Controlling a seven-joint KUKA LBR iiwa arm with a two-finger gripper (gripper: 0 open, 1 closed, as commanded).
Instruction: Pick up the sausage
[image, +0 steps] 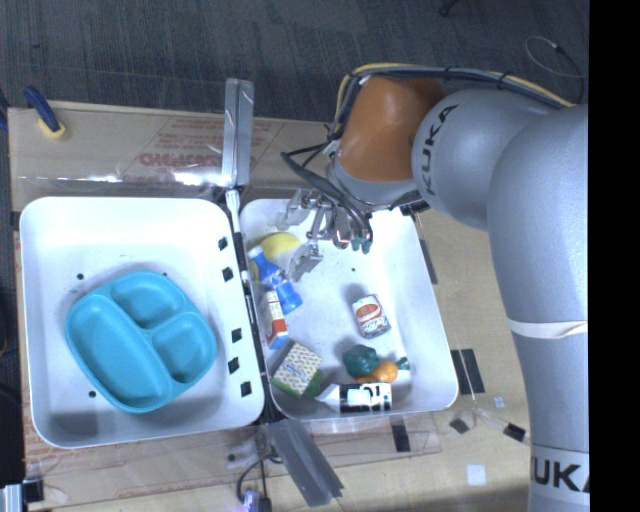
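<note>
The sausage (273, 314), a slim red-brown stick with a white label, lies along the left wall of the right bin (425, 300). It rests just below a blue bottle (274, 280) and above a small green-and-white box (297, 368). My gripper (332, 236) hangs over the back of the right bin, up and to the right of the sausage and apart from it. It is open with nothing between its fingers. A yellow lemon (279, 244) sits just left of the gripper.
A red-and-white can (370, 315) lies mid-bin. Green and orange toy vegetables (372, 364) and a black packet (364, 398) sit along the front wall. The left bin (60, 230) holds a blue divided plate (140, 340). The arm's bulk covers the right side.
</note>
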